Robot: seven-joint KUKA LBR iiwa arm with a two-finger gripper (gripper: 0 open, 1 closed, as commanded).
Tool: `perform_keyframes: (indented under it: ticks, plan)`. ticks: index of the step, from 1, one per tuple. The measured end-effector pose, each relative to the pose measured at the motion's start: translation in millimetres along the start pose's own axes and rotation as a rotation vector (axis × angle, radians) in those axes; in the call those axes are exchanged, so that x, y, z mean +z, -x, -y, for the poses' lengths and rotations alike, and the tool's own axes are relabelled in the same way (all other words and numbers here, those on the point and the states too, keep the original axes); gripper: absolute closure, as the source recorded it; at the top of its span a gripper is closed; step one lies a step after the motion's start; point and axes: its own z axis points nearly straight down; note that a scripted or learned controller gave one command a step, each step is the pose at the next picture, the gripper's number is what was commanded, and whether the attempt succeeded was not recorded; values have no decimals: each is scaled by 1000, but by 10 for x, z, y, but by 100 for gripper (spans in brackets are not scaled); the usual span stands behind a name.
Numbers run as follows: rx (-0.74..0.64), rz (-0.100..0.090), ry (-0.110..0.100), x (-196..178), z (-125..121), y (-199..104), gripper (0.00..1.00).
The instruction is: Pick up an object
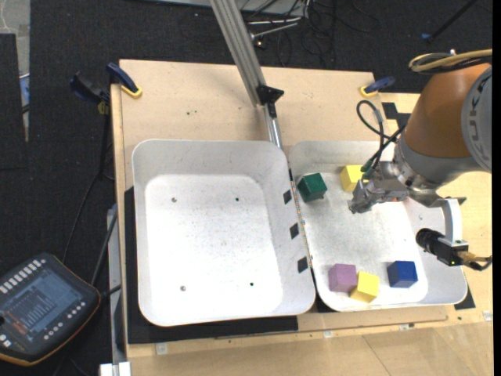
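The pincer [362,202] hangs over the upper middle of the right bin [438,292], at the end of the grey arm [446,124] with its orange band, which comes in from the right. Its metal fingers point down and to the left toward the bin floor, but they merge into one grey shape from this angle, so I cannot tell whether they are open or closed; nothing is visibly caught between them.

Just beside the pincer, up and to its left, a yellow cube [351,178] sits near the bin's back wall, partly overlapped by the wrist hardware. Further left, a green cube [312,186] rests close to the wall that the two bins share.

Toward the front of the same bin, well apart from the pincer, lie three more blocks: a purple cube [342,276], a second yellow block [365,287] touching its right side and tilted, and a blue cube [402,273] a little further right.

The left bin [149,163] shows a speckled white floor. Both bins sit on a light wooden bench [196,100]. A slanted metal pole [239,41] crosses the bench's back edge, and a teach pendant [39,308] lies on the dark floor at lower left.
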Motion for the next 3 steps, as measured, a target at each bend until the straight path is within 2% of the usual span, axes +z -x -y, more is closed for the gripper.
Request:
perform_keyframes:
  ticks: [1,2,3]
  plan:
    - [1,0,0,21,-299,-485,100]
    - [1,0,2,-114,-565,-977,100]
    - [1,0,0,-49,-706,-1490,100]
